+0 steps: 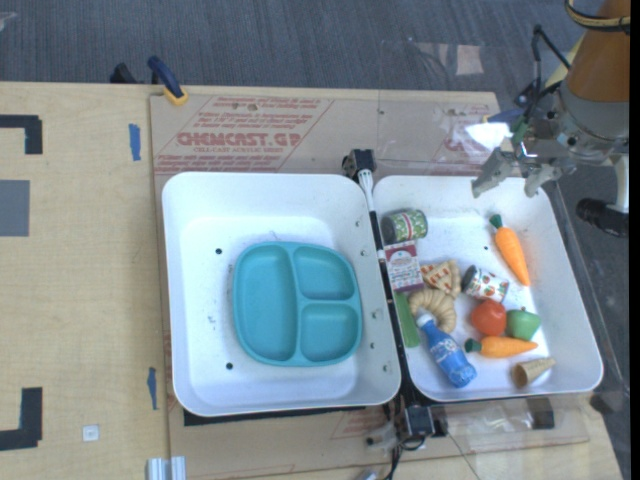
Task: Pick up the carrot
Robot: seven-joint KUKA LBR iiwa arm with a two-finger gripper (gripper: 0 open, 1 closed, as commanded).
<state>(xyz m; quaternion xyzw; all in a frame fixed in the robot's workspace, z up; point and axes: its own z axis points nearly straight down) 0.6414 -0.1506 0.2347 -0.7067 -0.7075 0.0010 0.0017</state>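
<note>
The carrot [511, 252], orange with a green top, lies at a slant in the right bin [578, 303], near its far right side. My gripper [513, 179] hangs above the bin's far right corner, a little beyond the carrot's green end. Its two fingers stand open with nothing between them. A second, shorter orange carrot-like piece [505, 347] with a green end lies near the front of the same bin.
The right bin also holds a green can [404, 226], a red and white box [403, 266], a croissant [437, 306], a blue bottle [448, 355], a tomato [489, 317], a green pepper [523, 323] and a cone [533, 371]. A teal divided plate [297, 303] sits in the left bin [190, 268].
</note>
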